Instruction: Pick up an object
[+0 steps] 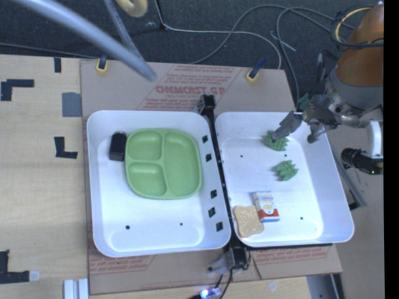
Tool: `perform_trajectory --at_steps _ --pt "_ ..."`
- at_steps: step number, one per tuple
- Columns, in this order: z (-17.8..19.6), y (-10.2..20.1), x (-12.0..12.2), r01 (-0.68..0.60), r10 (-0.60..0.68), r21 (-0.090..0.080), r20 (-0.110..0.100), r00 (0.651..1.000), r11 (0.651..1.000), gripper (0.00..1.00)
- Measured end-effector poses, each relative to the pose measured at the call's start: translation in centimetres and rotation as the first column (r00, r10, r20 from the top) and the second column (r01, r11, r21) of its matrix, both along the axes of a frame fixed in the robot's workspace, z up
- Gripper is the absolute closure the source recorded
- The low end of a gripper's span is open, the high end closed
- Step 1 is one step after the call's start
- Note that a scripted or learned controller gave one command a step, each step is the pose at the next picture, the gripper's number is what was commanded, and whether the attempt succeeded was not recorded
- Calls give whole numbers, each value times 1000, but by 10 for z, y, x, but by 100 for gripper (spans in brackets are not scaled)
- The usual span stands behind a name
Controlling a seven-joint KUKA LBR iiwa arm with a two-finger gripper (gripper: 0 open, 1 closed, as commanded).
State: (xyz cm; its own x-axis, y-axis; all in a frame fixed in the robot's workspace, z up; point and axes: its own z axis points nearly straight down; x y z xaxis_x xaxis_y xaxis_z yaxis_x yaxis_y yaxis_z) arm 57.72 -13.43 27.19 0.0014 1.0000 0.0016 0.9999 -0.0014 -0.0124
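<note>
In the right bin (pixel 330 226) lie two green broccoli-like pieces, one near the far wall (pixel 276 143) and one lower down (pixel 286 170). A small white carton with red and blue print (pixel 266 206) and a tan slice of bread (pixel 248 221) rest near the front. My gripper (pixel 293 137) hangs over the bin's far right part with its fingers spread, open. One dark finger (pixel 285 126) slants down to the upper broccoli piece and reaches its top edge. Nothing sits between the fingers.
The left bin (pixel 100 185) holds a green divided plate (pixel 164 164) and a small black block (pixel 117 146) beside it. A black divider (pixel 212 167) runs between the bins. Cables lie behind the bench, and a grey pole crosses the top left.
</note>
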Motion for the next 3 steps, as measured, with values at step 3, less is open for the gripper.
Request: perform_trajectory --at_steps 3 --pt "-96 -8 -10 -2 2 -2 7 1000 1000 0"
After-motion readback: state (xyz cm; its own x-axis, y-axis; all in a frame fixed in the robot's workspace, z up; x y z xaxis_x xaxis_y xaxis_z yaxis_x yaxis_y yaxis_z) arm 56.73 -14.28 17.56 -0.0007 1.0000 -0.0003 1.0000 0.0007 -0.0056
